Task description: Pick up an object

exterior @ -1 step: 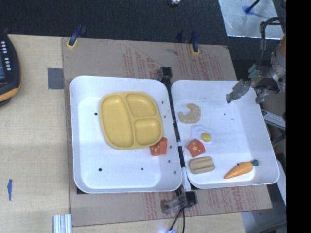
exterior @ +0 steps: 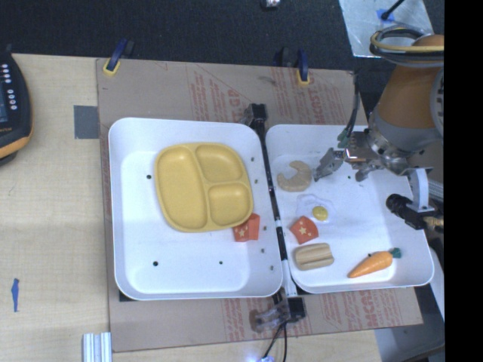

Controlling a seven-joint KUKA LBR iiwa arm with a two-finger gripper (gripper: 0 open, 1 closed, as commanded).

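Leftward, the left bin (exterior: 128,202) holds a yellow divided plate (exterior: 202,185) and a red block (exterior: 247,228) touching its lower edge. Right bin (exterior: 411,277): tan croissant (exterior: 295,176), fried egg (exterior: 318,210), red piece (exterior: 304,230), bread roll (exterior: 312,256), carrot (exterior: 371,264). The hand (exterior: 343,166) hovers beside the croissant, fingers spread, gripping nothing.

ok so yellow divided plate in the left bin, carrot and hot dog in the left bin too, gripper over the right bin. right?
Not quite. In the camera view the carrot and hot dog lie in the right bin, near its front edge. The yellow divided plate is in the left bin, and the gripper is over the right bin, as you said.
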